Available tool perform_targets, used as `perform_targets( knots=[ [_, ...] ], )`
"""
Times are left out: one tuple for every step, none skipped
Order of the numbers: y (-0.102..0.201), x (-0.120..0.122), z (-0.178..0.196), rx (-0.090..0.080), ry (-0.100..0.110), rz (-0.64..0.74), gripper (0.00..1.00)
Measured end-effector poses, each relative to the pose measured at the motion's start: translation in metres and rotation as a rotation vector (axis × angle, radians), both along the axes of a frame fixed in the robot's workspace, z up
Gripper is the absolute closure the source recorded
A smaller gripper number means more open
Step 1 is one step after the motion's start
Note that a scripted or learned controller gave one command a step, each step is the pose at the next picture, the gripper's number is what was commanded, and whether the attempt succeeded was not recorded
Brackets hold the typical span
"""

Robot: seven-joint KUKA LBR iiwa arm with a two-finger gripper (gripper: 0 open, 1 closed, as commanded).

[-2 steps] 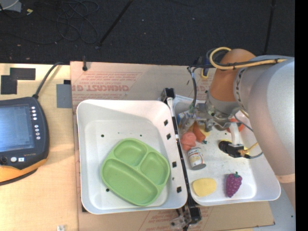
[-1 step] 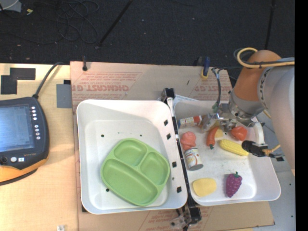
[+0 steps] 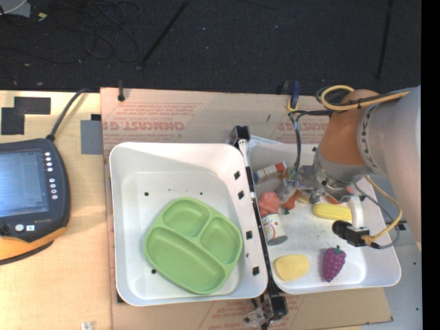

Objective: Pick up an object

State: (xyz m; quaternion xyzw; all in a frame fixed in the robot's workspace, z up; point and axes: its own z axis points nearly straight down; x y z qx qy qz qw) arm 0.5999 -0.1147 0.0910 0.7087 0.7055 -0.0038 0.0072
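- Object to be picked: nothing is visibly lifted; every toy in the right bin (image 3: pixel 385 270) looks to be resting on the bin floor, so the pick reads as not yet done.
- The likeliest target, judged from where the arm points, is the cluster right under the end effector (image 3: pixel 300 188): a pink piece (image 3: pixel 269 201) just to its left and a small red-orange piece (image 3: pixel 289 199) touching or nearly touching its tip.
- Whether the end effector is released, clenched or grasping something cannot be told; the wrist and cables hide the tip.
- Other candidates: the corn cob (image 3: pixel 332 212) just to the right of the end effector, a red-capped tube (image 3: pixel 269 171) up and left of it, a small can (image 3: pixel 274 228) below it, and the yellow lemon shape (image 3: pixel 292 267) and purple grapes (image 3: pixel 333 262) farther down, well apart from it.
- Left to do, by my judgement: close on one item and raise it out of the bin.
- Arm pose: it enters from the right, orange band (image 3: pixel 342 139) above the wrist, bent steeply down into the upper middle of the right bin.
- Farther left, the left bin (image 3: pixel 130 184) holds a green divided plate (image 3: pixel 193 244), well apart from the end effector.
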Motion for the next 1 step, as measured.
perform_targets(
  knots=[
    [0.0321, 0.0458, -0.0026, 0.015, 0.004, 0.007, 0.00]
  ],
)
